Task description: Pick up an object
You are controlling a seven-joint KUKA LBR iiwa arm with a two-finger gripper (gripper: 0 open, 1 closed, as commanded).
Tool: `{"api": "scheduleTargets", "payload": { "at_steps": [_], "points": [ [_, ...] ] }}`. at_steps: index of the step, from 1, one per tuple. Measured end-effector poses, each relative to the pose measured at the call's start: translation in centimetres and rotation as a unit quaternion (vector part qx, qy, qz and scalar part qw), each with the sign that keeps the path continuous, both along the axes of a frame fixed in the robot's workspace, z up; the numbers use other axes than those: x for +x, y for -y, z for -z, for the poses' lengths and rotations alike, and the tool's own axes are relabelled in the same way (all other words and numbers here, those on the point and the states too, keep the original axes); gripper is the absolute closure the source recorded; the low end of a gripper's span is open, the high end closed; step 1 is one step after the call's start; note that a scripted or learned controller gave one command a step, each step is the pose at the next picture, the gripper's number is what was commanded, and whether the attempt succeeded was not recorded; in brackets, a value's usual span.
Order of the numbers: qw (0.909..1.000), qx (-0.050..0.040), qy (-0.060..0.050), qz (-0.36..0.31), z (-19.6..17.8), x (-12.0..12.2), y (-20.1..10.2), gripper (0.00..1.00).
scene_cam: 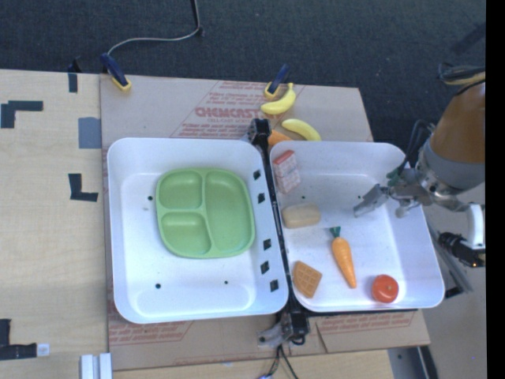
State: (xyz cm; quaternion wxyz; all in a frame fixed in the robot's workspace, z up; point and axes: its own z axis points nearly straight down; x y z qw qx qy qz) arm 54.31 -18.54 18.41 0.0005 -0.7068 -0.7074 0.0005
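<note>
On the table, in the right bin (410,160), the pincer (371,203) hangs open and holds nothing, and the carrot (342,260) lies near it at about 7 o'clock, its long side running from 12 to 6 with leaves on top.

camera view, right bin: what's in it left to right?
Carton → cracker → carrot → tomato → gripper reaching in from the right edge. The beige block overlaps carton and cracker in x, so it is left out.
</note>
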Motion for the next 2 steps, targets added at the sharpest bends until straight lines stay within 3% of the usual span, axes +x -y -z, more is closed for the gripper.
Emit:
{"api": "scheduleTargets", "payload": {
  "at_steps": [1,2],
  "points": [
    [1.0,0.0002,0.001,0.0,9.8,-1.4,-3.6,0.0],
    [1.0,-0.0013,0.004,0.0,9.8,-5.8,-5.1,0.0]
  ]
}}
